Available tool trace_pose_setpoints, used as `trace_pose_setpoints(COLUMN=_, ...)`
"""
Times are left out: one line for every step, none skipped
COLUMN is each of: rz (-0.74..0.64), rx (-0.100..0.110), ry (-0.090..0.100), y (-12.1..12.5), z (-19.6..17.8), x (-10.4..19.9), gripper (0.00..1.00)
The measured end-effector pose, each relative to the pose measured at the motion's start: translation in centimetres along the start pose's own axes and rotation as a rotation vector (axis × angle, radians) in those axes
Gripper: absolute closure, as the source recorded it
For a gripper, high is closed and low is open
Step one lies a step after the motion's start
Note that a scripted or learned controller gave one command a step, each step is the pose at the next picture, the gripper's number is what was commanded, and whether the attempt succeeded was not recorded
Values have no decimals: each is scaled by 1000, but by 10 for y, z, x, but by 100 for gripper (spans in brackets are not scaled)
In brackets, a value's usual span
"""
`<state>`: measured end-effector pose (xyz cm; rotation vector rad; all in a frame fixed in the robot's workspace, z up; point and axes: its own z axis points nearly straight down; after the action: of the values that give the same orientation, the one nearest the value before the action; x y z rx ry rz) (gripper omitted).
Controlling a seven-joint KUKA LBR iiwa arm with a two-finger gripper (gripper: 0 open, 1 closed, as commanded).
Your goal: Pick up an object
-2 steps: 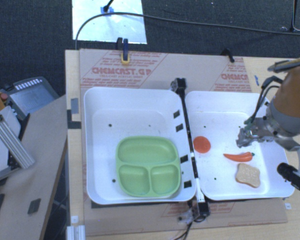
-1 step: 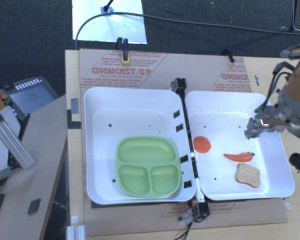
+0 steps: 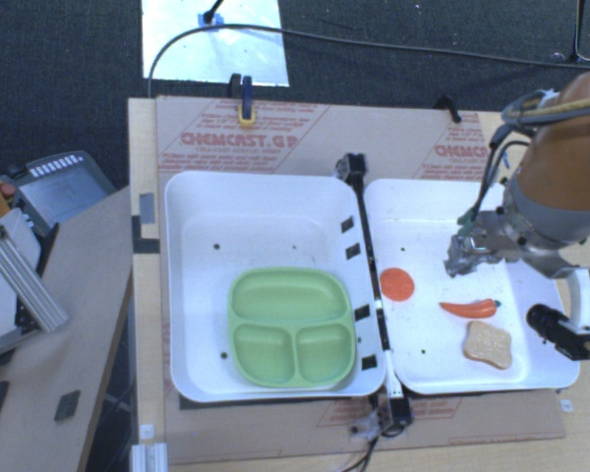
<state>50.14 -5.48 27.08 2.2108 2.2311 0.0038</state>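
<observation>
In the right bin (image 3: 413, 205) lie three things: a flat orange-red disc (image 3: 397, 284) near the bin's left wall, a red chili pepper with a green stem (image 3: 469, 309) to its right, and a tan slice of toast (image 3: 488, 345) near the front. My gripper (image 3: 461, 260) hangs over the right bin, just above and behind the chili pepper and right of the disc. Nothing shows between its fingers, and their spread is too small to read.
The left bin (image 3: 206, 214) holds a green divided plate (image 3: 292, 326) at its front right. A black divider strip (image 3: 366, 264) runs between the bins. The arm's bulk (image 3: 565, 175) covers the right bin's back right corner.
</observation>
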Motion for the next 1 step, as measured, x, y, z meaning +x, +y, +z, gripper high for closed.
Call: trace_pose_setpoints(rz=0, rx=0, ry=0, y=14, z=1, x=49, gripper=100)
